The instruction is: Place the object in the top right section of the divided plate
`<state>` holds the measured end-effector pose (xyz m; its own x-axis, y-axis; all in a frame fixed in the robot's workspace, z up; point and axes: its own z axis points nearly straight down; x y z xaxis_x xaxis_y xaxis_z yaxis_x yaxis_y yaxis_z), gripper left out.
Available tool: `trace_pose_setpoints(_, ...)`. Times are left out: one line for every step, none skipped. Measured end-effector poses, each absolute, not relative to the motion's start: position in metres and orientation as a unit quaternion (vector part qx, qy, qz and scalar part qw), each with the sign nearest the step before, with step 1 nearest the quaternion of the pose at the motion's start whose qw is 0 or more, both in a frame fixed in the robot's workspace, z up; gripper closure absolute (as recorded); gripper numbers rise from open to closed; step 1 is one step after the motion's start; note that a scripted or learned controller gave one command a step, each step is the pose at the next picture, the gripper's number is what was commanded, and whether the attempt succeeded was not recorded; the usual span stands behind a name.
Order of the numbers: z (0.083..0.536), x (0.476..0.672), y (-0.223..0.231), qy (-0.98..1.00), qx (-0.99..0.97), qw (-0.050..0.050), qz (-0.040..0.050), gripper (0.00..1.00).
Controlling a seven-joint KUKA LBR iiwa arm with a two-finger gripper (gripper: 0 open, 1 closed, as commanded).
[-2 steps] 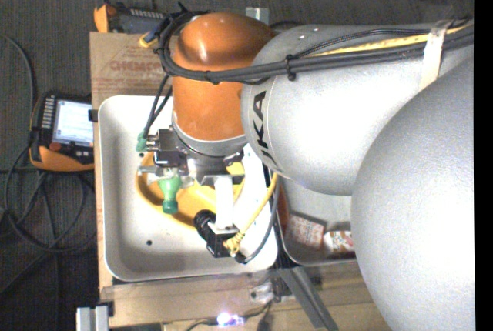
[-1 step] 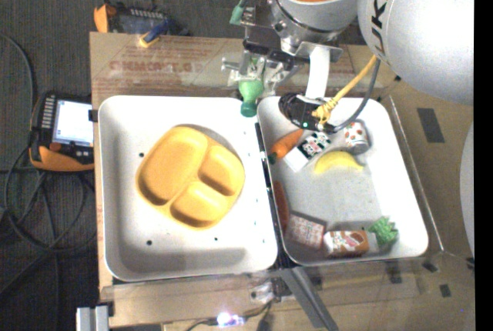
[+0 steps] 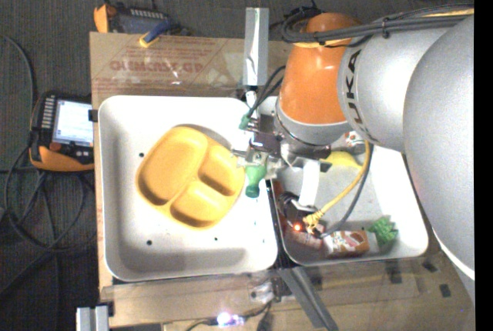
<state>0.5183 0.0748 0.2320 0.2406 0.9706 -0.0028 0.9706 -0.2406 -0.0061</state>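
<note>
The yellow divided plate (image 3: 189, 175) lies tilted in the left bin (image 3: 123, 245), with three sections. My gripper (image 3: 256, 166) hangs over the left bin's right wall, just off the plate's right rim. A small green object (image 3: 252, 183) sits between its fingers and hangs down below them, so the gripper is shut on it. The object is above bare bin floor beside the plate, not over any section. The arm's orange band (image 3: 312, 87) and grey body hide much of the right bin.
The right bin (image 3: 412, 245) holds a green leafy item (image 3: 383, 230), a brown packet (image 3: 347, 242) and a yellow item (image 3: 343, 160) partly under the arm. Yellow cables (image 3: 339, 198) dangle from the wrist. A cardboard sheet (image 3: 169, 64) lies behind the left bin.
</note>
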Motion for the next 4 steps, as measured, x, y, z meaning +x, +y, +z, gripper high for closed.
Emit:
trace_pose_setpoints(0.323, 0.602, 0.104, -0.657, -0.754, -0.001, 0.0021, 1.0)
trace_pose_setpoints(0.331, 0.602, 0.104, -0.657, -0.754, -0.002, 0.0049, 1.0)
trace_pose_setpoints(0.243, 0.5, 0.084, -0.637, -0.771, 0.002, 0.0031, 1.0)
trace_pose_setpoints(0.297, 0.576, 0.142, -0.686, -0.728, 0.0, 0.0021, 1.0)
